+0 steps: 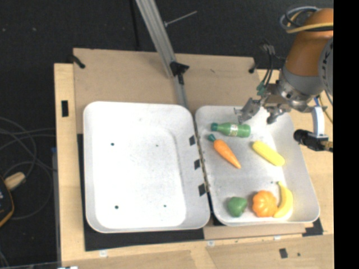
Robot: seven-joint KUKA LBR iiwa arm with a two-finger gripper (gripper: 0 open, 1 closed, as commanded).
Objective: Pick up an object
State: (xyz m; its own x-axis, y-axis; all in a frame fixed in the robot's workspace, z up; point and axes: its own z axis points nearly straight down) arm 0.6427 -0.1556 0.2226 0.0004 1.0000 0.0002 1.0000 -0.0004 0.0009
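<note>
The gripper [260, 113] is seen above the far edge of the right bin [300, 175], its 2 fingers spread apart with nothing between them. Just below and to the left of it, a green bottle [231, 129] is laid on its side in that bin, apart from the fingers. An orange carrot [226, 152] is found slanted just beneath the bottle, and a yellow corn cob [268, 153] lies to the carrot's right. At the near edge of the bin, a green pepper [236, 205], an orange pumpkin [263, 203] and a yellow banana [285, 200] are grouped together, touching. The left bin [140, 167] is set beside the right one on the bench [67, 150].
</note>
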